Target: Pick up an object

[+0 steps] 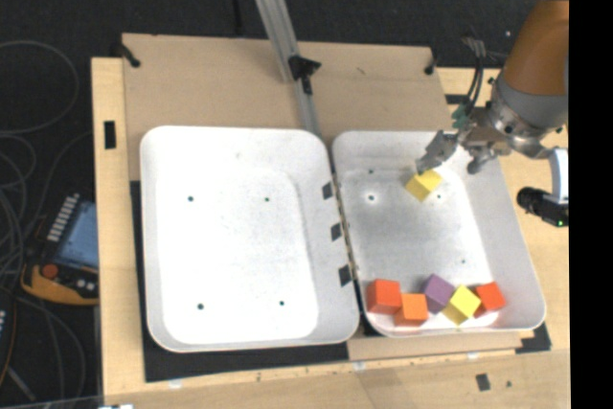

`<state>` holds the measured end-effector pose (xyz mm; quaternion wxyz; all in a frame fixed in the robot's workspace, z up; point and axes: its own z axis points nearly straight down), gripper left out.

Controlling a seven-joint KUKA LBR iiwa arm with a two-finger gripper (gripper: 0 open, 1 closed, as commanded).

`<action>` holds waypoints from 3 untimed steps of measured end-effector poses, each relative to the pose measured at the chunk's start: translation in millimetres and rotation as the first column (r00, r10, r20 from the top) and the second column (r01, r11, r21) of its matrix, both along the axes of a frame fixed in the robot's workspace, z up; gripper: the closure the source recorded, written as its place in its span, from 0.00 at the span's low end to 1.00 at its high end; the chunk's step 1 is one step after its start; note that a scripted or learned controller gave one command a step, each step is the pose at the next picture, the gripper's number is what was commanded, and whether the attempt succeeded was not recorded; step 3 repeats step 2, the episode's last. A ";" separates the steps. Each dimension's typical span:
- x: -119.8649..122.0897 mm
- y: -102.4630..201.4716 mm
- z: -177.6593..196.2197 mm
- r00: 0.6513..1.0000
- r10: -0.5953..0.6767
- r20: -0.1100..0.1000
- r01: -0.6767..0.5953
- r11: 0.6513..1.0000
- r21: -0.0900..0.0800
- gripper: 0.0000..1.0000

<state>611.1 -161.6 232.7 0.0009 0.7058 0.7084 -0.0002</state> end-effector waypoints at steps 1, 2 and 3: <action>67.1 -35.9 -113.7 1.000 0.000 -0.003 0.000 1.000 -0.001 0.00; 68.4 -36.2 -96.0 1.000 0.007 0.004 -0.007 1.000 -0.005 1.00; 68.4 -36.2 -96.0 1.000 0.007 0.004 -0.007 1.000 -0.005 1.00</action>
